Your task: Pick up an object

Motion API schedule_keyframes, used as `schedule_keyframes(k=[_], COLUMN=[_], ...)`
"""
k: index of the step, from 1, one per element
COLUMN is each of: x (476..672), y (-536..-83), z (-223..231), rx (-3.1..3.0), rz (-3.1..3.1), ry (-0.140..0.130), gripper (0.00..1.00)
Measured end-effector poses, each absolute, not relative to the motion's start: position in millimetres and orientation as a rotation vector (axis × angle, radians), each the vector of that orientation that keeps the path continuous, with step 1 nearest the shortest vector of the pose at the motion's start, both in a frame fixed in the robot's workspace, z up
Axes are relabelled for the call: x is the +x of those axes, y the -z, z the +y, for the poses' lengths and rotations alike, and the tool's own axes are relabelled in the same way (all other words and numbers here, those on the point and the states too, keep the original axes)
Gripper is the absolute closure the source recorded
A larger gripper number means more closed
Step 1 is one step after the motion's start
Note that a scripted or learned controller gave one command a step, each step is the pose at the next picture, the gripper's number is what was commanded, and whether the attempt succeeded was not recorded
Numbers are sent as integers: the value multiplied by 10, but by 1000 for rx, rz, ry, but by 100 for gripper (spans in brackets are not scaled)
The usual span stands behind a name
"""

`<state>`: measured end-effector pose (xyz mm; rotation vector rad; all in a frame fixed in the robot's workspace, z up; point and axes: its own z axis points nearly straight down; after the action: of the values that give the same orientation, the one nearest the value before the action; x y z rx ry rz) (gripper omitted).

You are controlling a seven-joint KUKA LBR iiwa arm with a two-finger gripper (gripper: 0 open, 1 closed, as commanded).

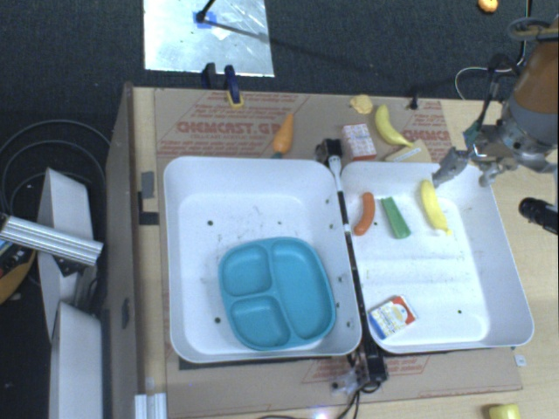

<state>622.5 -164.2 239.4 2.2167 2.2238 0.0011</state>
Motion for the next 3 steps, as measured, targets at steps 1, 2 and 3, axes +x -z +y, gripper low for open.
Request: schedule_keyframes(k=[1, 2, 3], x=[6530, 6419, 6443], y=[-1266, -837, -979], z=[-2019, -1814, -1824], rx=[2226, 2217, 2211], rz=[2224, 2228, 2225], ry=[8, 1, -6], gripper=[0, 0, 100])
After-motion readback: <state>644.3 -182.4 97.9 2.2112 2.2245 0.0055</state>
